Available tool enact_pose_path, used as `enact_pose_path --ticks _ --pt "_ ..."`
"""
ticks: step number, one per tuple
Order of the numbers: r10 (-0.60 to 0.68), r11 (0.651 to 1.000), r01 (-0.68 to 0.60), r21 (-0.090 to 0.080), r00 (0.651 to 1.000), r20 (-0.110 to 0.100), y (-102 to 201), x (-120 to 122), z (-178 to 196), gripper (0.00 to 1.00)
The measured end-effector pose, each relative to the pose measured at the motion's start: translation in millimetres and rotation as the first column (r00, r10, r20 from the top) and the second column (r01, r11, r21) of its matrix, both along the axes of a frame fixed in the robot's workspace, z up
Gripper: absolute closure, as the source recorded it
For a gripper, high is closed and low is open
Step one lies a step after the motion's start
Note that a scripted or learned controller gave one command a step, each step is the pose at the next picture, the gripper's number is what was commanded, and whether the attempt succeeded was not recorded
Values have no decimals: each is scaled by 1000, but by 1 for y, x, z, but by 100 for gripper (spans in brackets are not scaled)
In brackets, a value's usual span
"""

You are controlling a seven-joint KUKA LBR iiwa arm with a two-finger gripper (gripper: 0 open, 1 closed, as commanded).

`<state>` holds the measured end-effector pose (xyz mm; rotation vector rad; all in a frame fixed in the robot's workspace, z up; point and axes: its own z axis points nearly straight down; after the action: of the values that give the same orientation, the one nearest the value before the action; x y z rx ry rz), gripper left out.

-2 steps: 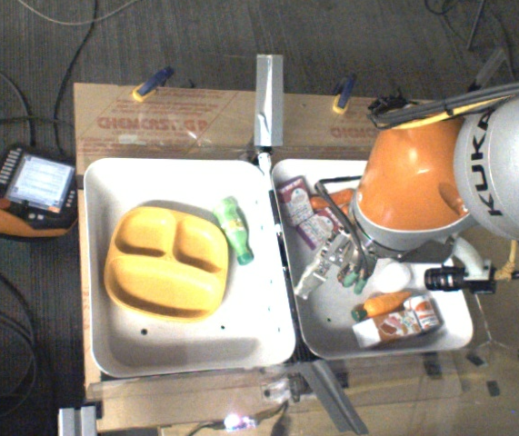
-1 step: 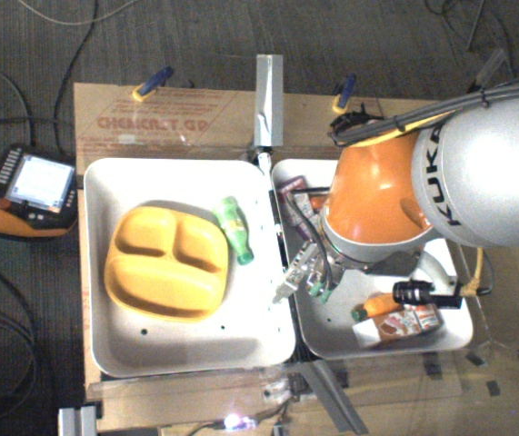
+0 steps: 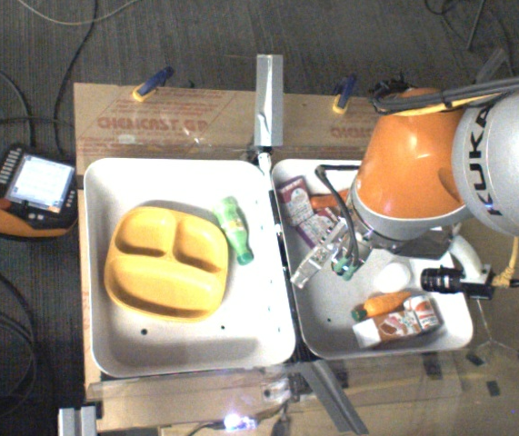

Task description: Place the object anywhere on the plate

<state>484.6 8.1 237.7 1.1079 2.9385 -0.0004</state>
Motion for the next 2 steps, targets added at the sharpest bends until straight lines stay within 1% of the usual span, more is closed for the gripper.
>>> enact_pose_path --ticks 1,2 --pt "406 914 -406 2 914 -2 3 9 -54 100" --pt "790 613 -790 0 613 1 -50 0 -43 100"
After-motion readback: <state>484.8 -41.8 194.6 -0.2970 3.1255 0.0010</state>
